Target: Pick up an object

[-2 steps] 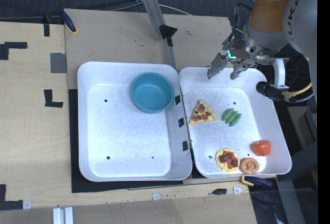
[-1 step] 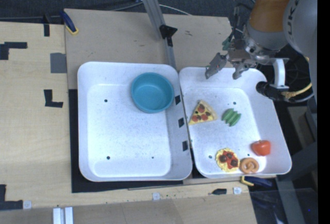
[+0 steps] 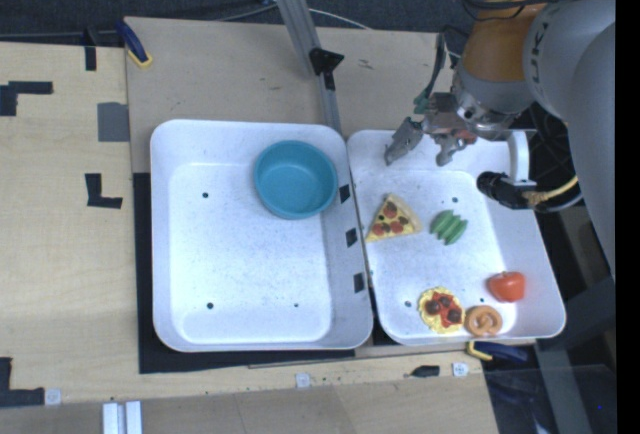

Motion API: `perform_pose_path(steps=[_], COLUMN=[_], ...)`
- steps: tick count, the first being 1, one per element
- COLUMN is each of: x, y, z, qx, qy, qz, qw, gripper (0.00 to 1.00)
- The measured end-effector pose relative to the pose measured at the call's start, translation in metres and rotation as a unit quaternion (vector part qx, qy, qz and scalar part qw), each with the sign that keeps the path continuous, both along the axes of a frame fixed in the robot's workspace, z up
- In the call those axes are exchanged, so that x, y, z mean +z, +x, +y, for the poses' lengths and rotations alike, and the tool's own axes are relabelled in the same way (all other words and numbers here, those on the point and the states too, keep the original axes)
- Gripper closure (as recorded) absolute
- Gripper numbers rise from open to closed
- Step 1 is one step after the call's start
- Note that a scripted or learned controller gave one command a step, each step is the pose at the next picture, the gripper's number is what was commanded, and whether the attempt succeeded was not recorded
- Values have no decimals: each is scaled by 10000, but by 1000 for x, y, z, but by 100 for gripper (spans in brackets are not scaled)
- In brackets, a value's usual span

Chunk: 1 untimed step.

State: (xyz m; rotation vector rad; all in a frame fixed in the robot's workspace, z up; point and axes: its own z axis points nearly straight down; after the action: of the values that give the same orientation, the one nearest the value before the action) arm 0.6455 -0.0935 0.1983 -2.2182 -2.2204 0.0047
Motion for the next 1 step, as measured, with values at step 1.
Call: perform_pose_path(steps=[1], x=[-63], y=[-4], z=[2], qx=[-1], qy=[2], qz=[9], qw=[10000], gripper=[0])
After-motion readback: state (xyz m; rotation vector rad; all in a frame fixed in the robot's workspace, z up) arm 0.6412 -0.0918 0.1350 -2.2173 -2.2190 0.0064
